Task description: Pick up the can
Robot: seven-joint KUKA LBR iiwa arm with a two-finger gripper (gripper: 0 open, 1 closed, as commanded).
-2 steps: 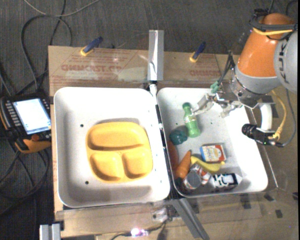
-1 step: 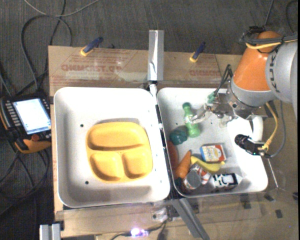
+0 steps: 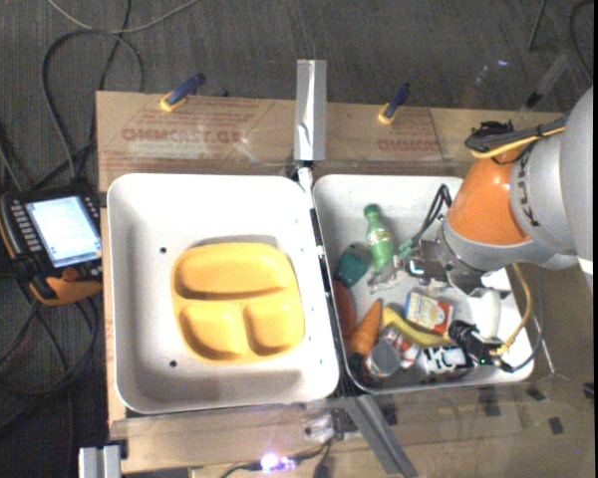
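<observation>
- The can (image 3: 383, 358) sits at the near edge of the right bin (image 3: 336, 199), touching the carrot (image 3: 367, 327).
- The gripper (image 3: 426, 263) hangs near the green bottle (image 3: 379, 237); I cannot tell its state.
- Go straight down over the can, not the carrot.

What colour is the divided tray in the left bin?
Yellow. The tray shows plainly in the camera view, lying in the left bin.
</observation>
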